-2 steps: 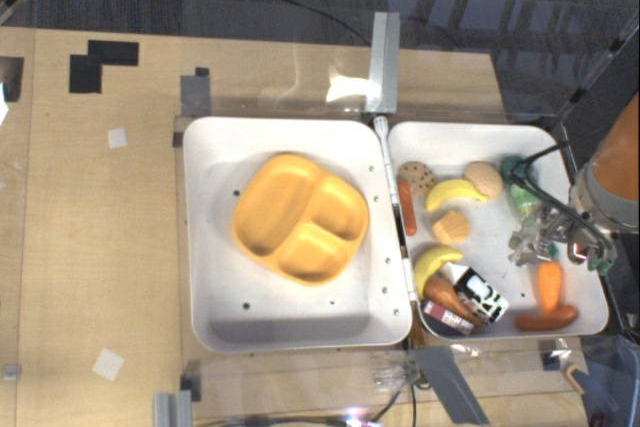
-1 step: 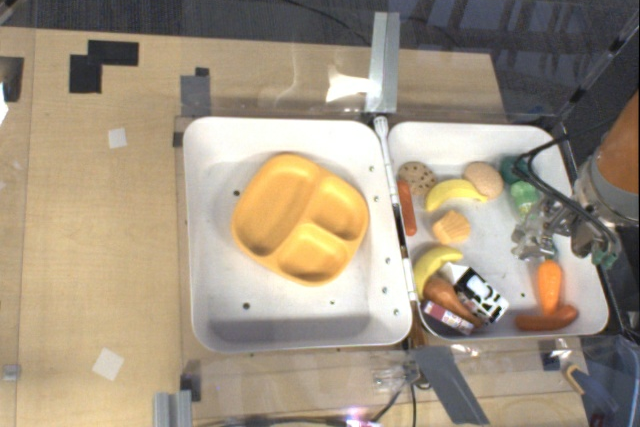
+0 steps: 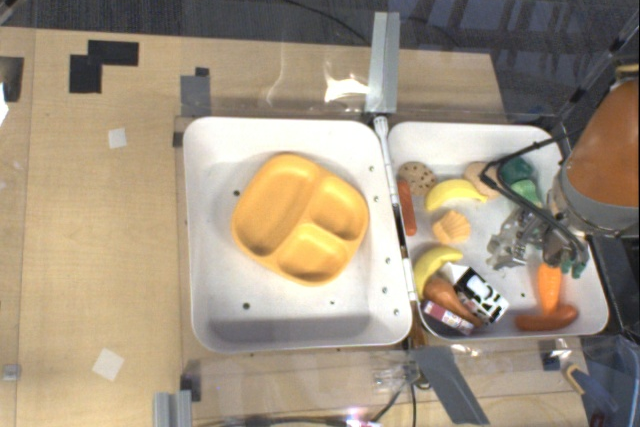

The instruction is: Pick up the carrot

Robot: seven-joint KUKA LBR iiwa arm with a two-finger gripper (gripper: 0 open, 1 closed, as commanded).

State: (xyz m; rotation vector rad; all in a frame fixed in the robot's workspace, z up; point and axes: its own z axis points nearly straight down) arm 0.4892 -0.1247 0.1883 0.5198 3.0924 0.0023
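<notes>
Carrot (image 3: 550, 284) lies in right bin (image 3: 600, 310); no writing readable.

2 white bins (image 3: 200, 215), 1 yellow tray (image 3: 300, 215), 2 bananas (image 3: 452, 195) – 1 carrot (image 3: 550, 285), 1 cookie (image 3: 418, 177)

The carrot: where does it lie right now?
The carrot lies in the right bin, near its lower right corner, just above a red sausage and beside the gripper.

The arm (image 3: 605, 177) is grey with a broad orange band above the wrist. Black cables run beside it to a silvery metal end effector (image 3: 520, 245) with small teal parts.
</notes>
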